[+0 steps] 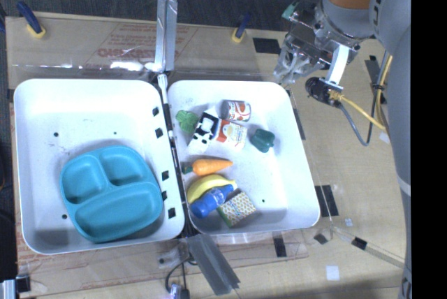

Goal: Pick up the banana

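Hovering over the right bin's point(299, 151) far corner, my gripper point(291, 68) carries nothing — whether it is spread I cannot tell. Well below and left lies the banana point(207, 186), wedged between carrot point(211, 166) and blue bottle point(211, 201) — neighbours I could snag instead.

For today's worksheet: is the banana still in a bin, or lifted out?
In. The banana lies in the right bin, beside the carrot.
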### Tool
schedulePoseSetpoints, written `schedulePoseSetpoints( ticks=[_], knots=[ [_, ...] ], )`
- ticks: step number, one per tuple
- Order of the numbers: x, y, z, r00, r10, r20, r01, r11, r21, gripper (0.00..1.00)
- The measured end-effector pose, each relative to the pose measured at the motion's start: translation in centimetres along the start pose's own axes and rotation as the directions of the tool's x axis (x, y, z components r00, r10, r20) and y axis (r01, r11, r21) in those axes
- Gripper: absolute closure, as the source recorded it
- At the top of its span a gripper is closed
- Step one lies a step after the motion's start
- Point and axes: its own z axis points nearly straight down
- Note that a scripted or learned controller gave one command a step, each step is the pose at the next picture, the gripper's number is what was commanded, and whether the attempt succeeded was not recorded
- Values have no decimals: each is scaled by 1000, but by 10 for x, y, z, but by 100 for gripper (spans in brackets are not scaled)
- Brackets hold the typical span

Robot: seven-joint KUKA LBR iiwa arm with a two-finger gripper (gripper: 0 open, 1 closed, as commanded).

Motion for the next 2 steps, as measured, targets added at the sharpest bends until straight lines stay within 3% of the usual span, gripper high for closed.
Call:
schedulePoseSetpoints(
  ticks=[1,2],
  knots=[
    [8,26,90,949,317,0,-317,949,2,100],
    [-33,38,-6,931,365,-3,-365,931,-3,100]
  ],
)
